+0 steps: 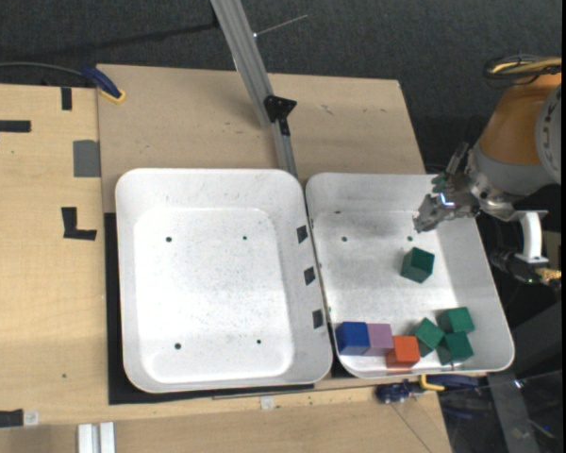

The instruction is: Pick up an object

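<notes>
Green cube, the lone dark one, sits by itself on the floor of the right bin, roughly mid-bin and toward its right half. That is the piece I would go for, since nothing crowds it. My end effector hangs over the upper right part of the same bin, with the grey wrist and the orange band reaching in from the right. The cube lies just beside the tip, toward the near edge of the bin and a touch to the left in the camera view. So the coming move, as I judge it, is a short shift toward the near rim and then a descent. I cannot tell from this slanted view how far above the bin floor the tip is, nor how the tip is set for a grasp. Nothing shows between its tips, so I take it to be carrying nothing.

The cube looks turned a little against the bin walls, so I have no long axis to favour, only faces to square up to.

Other blocks cluster along the near rim of the right bin: a blue cube, a lilac cube, an orange cube and three more green blocks in the near right corner. They are well apart from my target. The left bin plays no part in this pick.
</notes>
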{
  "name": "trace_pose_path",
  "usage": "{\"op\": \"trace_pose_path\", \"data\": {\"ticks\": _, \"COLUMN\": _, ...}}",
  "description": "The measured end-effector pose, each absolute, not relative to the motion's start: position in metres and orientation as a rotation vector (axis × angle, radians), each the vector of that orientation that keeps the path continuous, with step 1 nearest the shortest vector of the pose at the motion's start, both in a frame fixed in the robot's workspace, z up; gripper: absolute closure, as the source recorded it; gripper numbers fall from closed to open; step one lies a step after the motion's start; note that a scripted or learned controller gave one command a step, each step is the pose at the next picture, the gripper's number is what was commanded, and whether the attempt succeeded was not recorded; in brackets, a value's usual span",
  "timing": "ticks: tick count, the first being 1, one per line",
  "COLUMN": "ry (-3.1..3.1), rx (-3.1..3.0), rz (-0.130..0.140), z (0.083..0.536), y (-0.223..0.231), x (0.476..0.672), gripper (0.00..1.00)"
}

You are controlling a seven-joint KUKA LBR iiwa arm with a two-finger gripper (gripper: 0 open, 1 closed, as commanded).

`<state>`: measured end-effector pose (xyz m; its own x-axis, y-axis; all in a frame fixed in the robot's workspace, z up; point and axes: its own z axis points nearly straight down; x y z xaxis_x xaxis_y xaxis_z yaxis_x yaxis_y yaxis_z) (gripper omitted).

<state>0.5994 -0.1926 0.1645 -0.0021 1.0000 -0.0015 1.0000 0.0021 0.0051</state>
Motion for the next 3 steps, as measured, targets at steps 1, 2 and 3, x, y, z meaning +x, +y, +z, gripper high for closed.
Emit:
{"op": "trace_pose_path", "data": {"ticks": 1, "ry": 2.221, "rx": 2.216, "rz": 0.003, "z": 0.211, "y": -0.187, "x": 0.607, "gripper": 1.00}}
{"op": "trace_pose_path", "data": {"ticks": 2, "ry": 2.220, "rx": 2.217, "rz": 0.003, "z": 0.253, "y": -0.187, "x": 0.607, "gripper": 1.00}}
{"op": "trace_pose_path", "data": {"ticks": 3, "ry": 2.229, "rx": 2.215, "rz": 0.000, "z": 0.244, "y": -0.127, "x": 0.612, "gripper": 1.00}}
